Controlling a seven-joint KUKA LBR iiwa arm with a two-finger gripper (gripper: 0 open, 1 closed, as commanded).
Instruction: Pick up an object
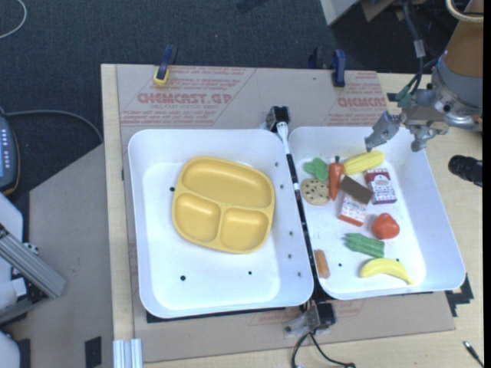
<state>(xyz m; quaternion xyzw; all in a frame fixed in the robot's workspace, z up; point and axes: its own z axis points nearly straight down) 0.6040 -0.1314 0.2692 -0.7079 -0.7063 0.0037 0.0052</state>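
Nothing's being gripped yet, so the corn (364, 161) is being treated here as the likely target, since it's lying closest to the claw (400, 133). It's sitting near the back of the right bin (439, 205), tilted a bit, just beside the carrot (335, 179). The claw is being held spread apart and with nothing in it, hovering over the bin's back rim, a little behind and to the right of the corn.

Working outward, the rest of the pile is being crowded into the same bin: a brown block (356, 188) touching the carrot, a red box (381, 186), a smaller red-and-white pack (353, 211), a cookie (315, 191), something green and leafy (316, 167), a tomato (386, 226), a green pod (364, 244), a banana (386, 269) and a small sausage (322, 264) near the front wall. The left bin (146, 205) is being taken up by a yellow tray (223, 204). Both bins are being carried on a tabletop (123, 113) with cardboard over it.

So the approach step is what's being worked on, by the look of it. For the next move, the claw is probably needing to be shifted forward and lowered over one item, with the fingers being lined up across the narrow side. Clutter is going to be the headache, as the carrot could easily be nudged.
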